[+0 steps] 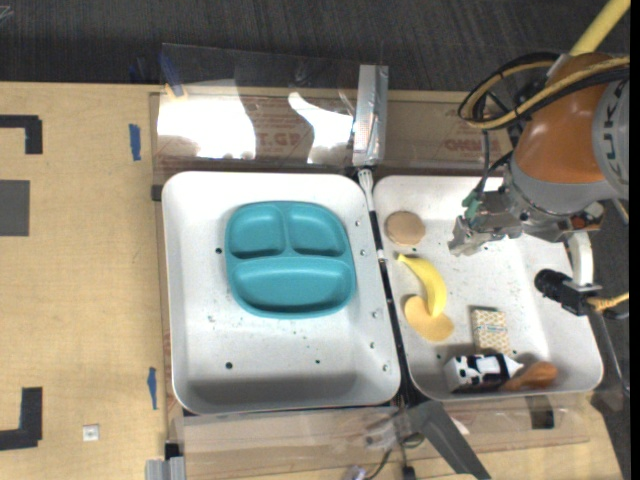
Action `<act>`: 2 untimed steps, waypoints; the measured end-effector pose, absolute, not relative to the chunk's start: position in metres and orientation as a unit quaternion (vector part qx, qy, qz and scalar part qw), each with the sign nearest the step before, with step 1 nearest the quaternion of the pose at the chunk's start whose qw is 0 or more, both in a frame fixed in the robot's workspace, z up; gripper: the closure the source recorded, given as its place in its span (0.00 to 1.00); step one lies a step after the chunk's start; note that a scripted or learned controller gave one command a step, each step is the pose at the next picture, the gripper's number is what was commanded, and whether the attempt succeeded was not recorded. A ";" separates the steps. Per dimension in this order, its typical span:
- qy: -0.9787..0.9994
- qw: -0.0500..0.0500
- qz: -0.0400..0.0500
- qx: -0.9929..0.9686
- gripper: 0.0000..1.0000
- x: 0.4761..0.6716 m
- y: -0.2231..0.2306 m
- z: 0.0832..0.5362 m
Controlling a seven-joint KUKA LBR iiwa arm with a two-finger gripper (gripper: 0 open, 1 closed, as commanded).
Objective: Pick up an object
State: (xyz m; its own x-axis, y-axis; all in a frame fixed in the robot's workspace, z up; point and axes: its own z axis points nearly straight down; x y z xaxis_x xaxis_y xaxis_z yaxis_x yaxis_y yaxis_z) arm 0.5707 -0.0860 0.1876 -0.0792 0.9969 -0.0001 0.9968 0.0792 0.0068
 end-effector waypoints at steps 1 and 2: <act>0.734 0.000 0.000 0.679 0.00 0.569 -0.087 0.185; 0.789 0.003 0.002 0.615 0.00 0.580 -0.114 0.088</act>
